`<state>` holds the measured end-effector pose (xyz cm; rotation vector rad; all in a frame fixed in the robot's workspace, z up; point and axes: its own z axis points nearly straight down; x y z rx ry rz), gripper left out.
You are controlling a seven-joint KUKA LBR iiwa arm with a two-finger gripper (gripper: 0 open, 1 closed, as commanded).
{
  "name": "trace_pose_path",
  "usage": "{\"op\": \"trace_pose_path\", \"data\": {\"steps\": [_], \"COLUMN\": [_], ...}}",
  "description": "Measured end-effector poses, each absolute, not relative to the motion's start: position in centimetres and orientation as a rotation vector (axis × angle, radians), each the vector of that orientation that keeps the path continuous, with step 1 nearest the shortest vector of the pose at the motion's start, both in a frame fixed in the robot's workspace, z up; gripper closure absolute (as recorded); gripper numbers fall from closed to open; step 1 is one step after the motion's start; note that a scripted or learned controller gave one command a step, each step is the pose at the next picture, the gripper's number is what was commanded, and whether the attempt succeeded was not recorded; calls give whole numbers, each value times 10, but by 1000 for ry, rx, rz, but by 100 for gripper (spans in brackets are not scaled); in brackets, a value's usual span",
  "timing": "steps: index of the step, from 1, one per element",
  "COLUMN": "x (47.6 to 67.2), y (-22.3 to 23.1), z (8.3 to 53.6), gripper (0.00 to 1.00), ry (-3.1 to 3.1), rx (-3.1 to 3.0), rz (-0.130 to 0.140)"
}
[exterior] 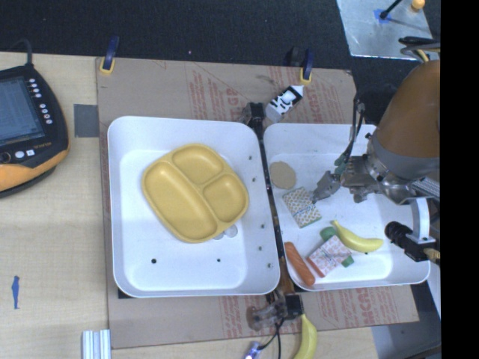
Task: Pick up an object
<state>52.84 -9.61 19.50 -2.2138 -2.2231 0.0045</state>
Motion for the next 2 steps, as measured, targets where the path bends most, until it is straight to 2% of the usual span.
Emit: {"op": "trace_pose_path", "data": {"steps": [1,2], "x": [537,502], "y": [-123,-128], "z": [95,95], "gripper": [0,0], "ry": [-2228,-2233], "rx": [-2217,-2219], "rz": [-1,-6]}}
